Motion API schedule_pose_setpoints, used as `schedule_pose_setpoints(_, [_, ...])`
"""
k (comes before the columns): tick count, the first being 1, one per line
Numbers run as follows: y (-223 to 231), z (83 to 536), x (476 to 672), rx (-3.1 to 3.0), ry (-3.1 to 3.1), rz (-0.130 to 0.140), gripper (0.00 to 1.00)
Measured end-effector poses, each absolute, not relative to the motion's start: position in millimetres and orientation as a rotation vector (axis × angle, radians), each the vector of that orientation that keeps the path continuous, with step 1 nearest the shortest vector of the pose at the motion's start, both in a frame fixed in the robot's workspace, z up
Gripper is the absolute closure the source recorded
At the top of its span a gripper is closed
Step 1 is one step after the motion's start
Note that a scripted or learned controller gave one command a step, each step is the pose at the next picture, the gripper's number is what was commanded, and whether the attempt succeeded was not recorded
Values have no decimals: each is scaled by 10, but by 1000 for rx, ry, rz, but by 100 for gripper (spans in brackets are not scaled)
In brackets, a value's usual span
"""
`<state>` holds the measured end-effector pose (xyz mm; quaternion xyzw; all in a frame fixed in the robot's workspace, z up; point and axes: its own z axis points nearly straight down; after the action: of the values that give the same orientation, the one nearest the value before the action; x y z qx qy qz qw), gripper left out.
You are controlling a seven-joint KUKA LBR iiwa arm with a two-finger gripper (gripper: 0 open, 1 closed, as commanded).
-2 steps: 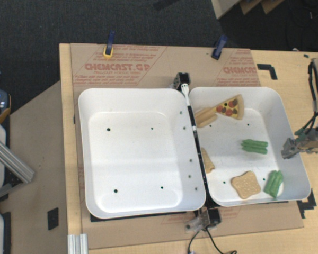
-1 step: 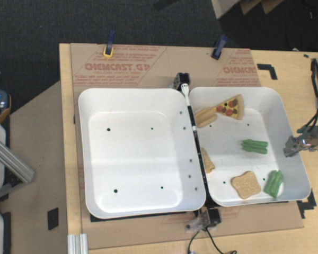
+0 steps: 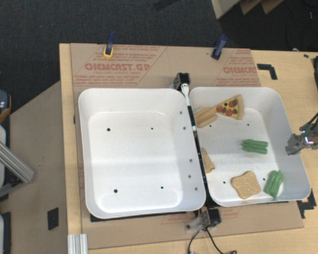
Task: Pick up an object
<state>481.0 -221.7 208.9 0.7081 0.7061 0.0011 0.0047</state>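
The right white bin [image 3: 286, 121] holds several toy foods. A pizza slice [image 3: 229, 108] with a tan crust lies at its back left. In the middle of the bin rests a green vegetable piece [image 3: 254, 146], and a second green piece [image 3: 274, 183] sits at the front right. A slice of toast [image 3: 246, 184] lies just left of that second piece. A small tan piece [image 3: 206, 161] rests against the bin's left wall by the divider.
The left white bin [image 3: 95, 142] stands beside the right one on a brown cardboard sheet [image 3: 148, 62]. Two clamps [image 3: 109, 47] [image 3: 219, 46] hold the sheet's far edge. A grey fitting with cables [image 3: 302, 140] sits at the right bin's right rim.
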Motion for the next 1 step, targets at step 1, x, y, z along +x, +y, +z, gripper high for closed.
schedule_pose_setpoints(1, [-2221, 2191, 4818, 2216, 2209, 5, 100])
